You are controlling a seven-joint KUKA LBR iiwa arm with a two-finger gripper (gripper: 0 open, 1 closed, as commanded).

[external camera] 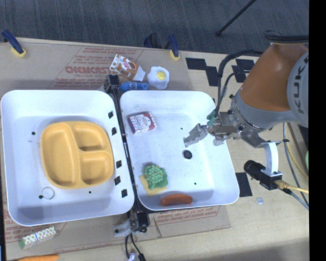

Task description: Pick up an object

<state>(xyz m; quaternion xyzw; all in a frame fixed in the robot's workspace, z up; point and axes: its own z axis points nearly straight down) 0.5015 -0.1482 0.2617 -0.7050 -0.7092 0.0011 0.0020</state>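
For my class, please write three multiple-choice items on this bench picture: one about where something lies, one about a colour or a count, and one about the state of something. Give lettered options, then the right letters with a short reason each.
1. Where does the yellow divided tray lie?
A. In the left bin
B. In the right bin
C. On the bench outside both bins

2. What colour is the sausage-shaped toy at the near edge of the right bin?
A. Blue
B. Orange-red
C. White

3. What is the state of the gripper?
A. It holds the green toy
B. It holds the red packet
C. It is over the right bin with nothing between its fingers

Answers: 1 A, the tray fills the middle of the left bin. 2 B, it shows orange-red against the white floor. 3 C, the green toy and the red packet lie on the bin floor apart from the gripper.
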